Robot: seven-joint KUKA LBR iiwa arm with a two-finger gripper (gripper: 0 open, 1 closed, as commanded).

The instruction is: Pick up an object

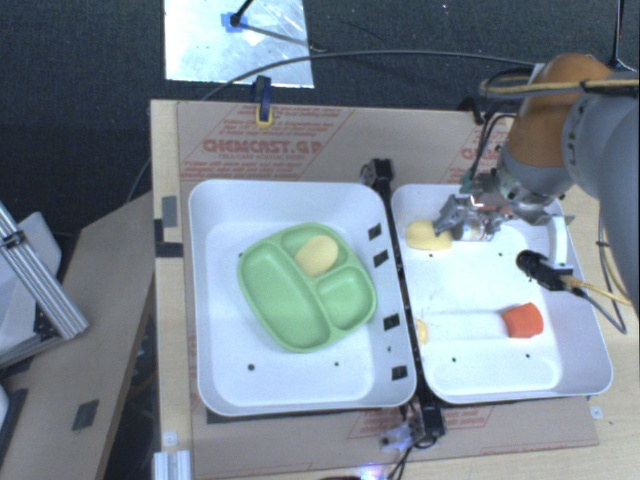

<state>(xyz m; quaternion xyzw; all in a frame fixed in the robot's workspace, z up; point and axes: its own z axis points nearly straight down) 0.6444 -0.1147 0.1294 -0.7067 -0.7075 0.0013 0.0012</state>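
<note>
My gripper [462,222] hangs low over the back left part of the right bin [470,368]. A yellow lemon-like object [426,235] lies on the bin floor just left of the gripper tip, close to it or touching it; I cannot tell which. An orange-red object [522,320] rests near the right side of the same bin, well apart from the gripper. A small pale yellow piece [421,330] sits against that bin's left wall.
The left bin [225,368] holds a green divided plate [290,308] with a yellow rounded object [318,255] in its back compartment. Black clips line the divider [392,268] between the bins. The arm [560,128] reaches in from the back right.
</note>
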